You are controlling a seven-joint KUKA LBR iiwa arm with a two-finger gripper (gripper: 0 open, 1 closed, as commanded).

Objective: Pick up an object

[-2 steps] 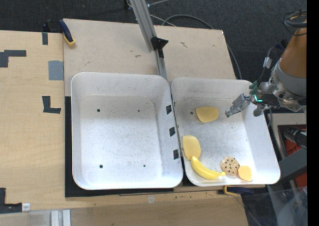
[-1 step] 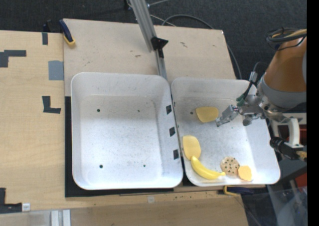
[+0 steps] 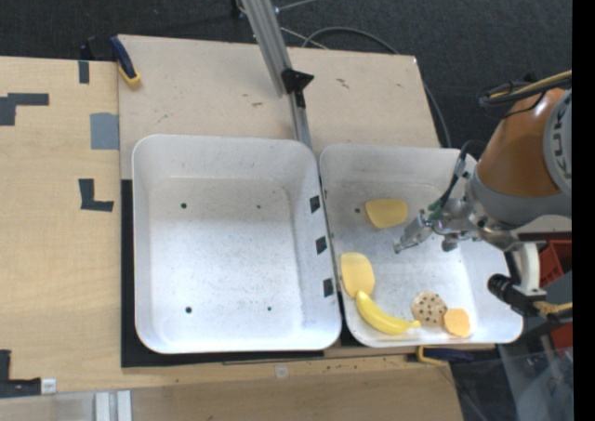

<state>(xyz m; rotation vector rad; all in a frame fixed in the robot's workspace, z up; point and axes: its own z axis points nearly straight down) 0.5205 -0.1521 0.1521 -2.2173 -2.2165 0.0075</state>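
The right bin (image 3: 390,161) holds several food toys. A pale yellow lump (image 3: 386,213) lies near its middle, and a yellow rounded piece (image 3: 357,272) sits by the left wall. A banana (image 3: 381,317) lies along the front wall, with a speckled cookie (image 3: 429,308) and an orange slice (image 3: 456,322) to its right. My gripper (image 3: 428,238) hangs over the right half of this bin, just right of and below the pale yellow lump. Its fingers are spread open with nothing between them.
The left bin (image 3: 149,224) sits beside the right one, sharing a middle wall. A grey metal pole (image 3: 265,29) slants down from the top to the bins' junction. A yellow-and-blue clamp (image 3: 125,61) lies at the bench's far left corner.
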